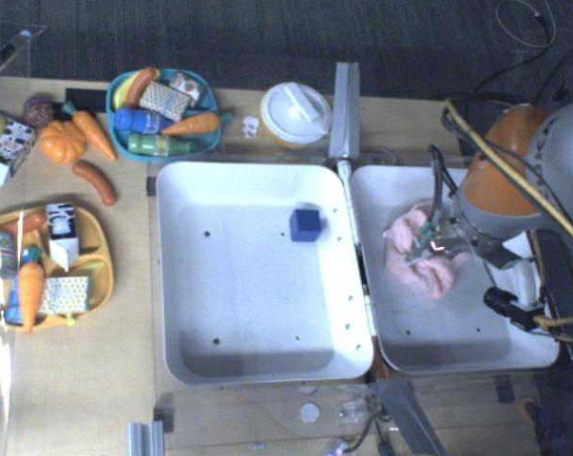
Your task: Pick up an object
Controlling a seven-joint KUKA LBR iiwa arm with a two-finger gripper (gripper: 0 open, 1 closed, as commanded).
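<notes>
A crumpled pink soft thing (pixel 408 245) lies in the right bin (pixel 457 345), near its left-centre. My gripper (pixel 430 246) is low over it, pressed onto its right half, and the arm covers part of it. A small blue cube (pixel 306 223) sits alone in the left bin (pixel 238 321), toward the upper right, well apart from the gripper.
The grey divider (pixel 343 112) runs between the bins at the back. Toy food fills a blue bowl (pixel 162 112) and a yellow plate (pixel 48 269) to the left. A white lidded cup (pixel 296 112) stands behind the left bin. Cables (pixel 514 179) trail over the right bin's right side.
</notes>
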